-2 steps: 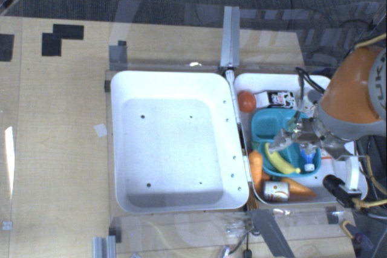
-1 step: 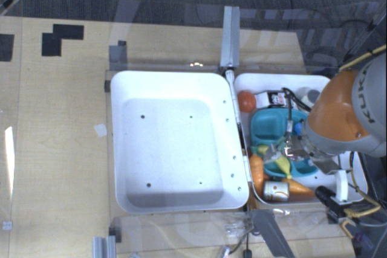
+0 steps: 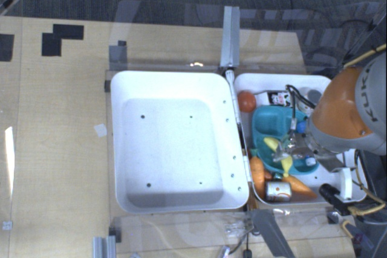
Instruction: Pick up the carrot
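Pincer point(image 3: 289, 153) down in my right bin point(image 3: 320, 83); grip unreadable.

I count two white bins on the desk point(image 3: 54, 148): the left bin point(image 3: 172, 84) and the crowded right one. One carrot point(image 3: 297, 185) lies along its near edge, beside one small can point(image 3: 278, 191). One red ball point(image 3: 246, 101) and one teal container point(image 3: 272, 124) sit further back. I cannot tell how the pincer stands.
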Tool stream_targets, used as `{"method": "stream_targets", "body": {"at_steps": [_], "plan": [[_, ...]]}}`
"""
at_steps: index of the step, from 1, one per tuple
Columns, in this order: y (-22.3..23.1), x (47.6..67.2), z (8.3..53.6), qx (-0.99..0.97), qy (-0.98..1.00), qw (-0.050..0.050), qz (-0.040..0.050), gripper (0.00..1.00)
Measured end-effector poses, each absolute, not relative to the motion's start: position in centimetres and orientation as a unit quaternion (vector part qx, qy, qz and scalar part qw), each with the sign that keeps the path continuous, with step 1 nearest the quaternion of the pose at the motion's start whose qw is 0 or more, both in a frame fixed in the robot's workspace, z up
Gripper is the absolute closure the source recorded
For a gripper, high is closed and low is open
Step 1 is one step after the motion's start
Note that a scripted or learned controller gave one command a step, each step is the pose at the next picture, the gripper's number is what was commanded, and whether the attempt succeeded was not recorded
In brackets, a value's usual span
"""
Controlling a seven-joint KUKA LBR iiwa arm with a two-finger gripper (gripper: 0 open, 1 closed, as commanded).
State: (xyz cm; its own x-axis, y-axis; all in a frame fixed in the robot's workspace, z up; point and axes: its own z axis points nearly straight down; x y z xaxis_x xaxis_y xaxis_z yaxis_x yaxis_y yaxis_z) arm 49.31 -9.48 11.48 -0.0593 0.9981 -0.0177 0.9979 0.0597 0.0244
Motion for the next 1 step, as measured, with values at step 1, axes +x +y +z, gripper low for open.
{"method": "stream_targets", "body": {"at_steps": [1], "plan": [[-9.44,49.34,11.54,0.685,0.728,0.015,0.0033,0.00]]}}
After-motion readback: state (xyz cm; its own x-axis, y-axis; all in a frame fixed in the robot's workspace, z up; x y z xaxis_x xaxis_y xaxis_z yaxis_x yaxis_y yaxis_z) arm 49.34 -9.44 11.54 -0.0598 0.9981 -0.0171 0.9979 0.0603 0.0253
